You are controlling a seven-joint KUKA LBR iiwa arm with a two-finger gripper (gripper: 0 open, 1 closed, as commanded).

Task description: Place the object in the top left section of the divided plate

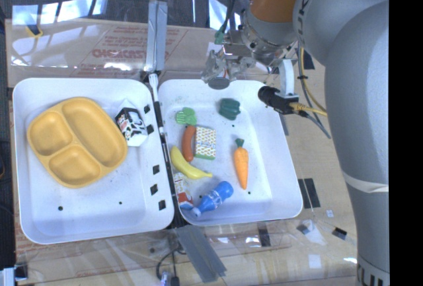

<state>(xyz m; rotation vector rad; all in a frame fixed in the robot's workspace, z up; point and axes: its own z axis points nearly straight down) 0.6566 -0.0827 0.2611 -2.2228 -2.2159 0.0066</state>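
Note:
A yellow divided plate (74,139) lies in the left bin, with three sections and nothing in them. A small black-and-white carton (132,125) rests against the plate's right rim. My gripper (217,75) hangs over the far edge of the right bin, above and left of a green pepper (229,107). I see nothing between its fingers. Below it in the right bin lie a hot dog (188,143), a patterned box (205,143), a banana (188,165), a carrot (241,164) and a blue bottle (215,198).
A green-topped piece (186,117) sits above the hot dog. The ridge between the bins (158,146) carries black markers. A black cable connector (277,100) sticks out from the arm over the right bin's far right corner.

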